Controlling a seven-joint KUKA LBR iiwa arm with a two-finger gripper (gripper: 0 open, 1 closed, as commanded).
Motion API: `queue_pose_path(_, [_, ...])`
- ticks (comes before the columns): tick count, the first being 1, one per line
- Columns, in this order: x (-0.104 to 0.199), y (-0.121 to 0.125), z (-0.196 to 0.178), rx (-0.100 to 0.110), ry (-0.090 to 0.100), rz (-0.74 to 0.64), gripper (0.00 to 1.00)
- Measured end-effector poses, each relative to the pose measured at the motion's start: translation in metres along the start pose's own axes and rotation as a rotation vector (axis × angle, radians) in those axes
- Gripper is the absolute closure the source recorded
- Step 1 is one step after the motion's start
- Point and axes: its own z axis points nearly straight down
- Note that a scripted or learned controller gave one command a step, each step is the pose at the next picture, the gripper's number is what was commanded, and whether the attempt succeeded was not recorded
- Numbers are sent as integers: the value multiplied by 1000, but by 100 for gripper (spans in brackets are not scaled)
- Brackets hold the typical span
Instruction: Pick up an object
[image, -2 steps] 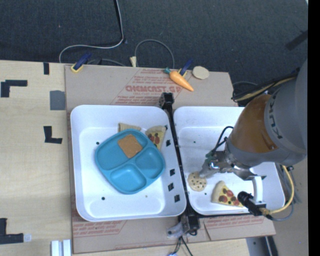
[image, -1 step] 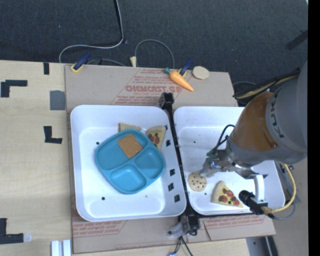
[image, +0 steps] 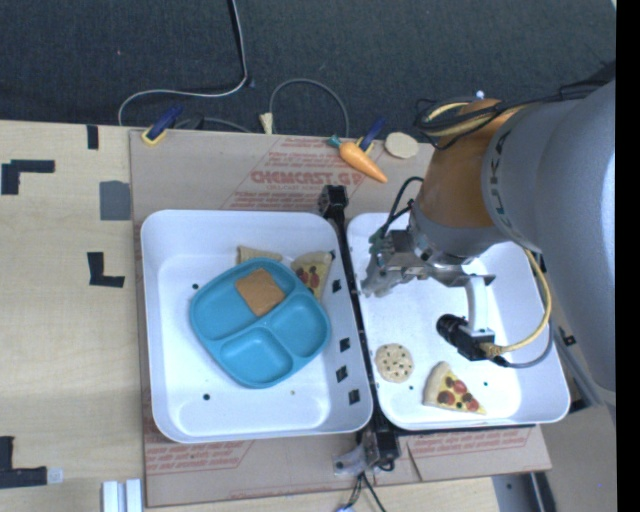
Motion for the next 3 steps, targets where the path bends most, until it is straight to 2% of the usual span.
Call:
queue_pose_path(1, [-6,-4,4,10,-2,9,0])
queue_pose_path(2, [-20,-58,-35,11,-1,11,0])
queue_pose_path(3, [73,-59,7,15,0,1,0])
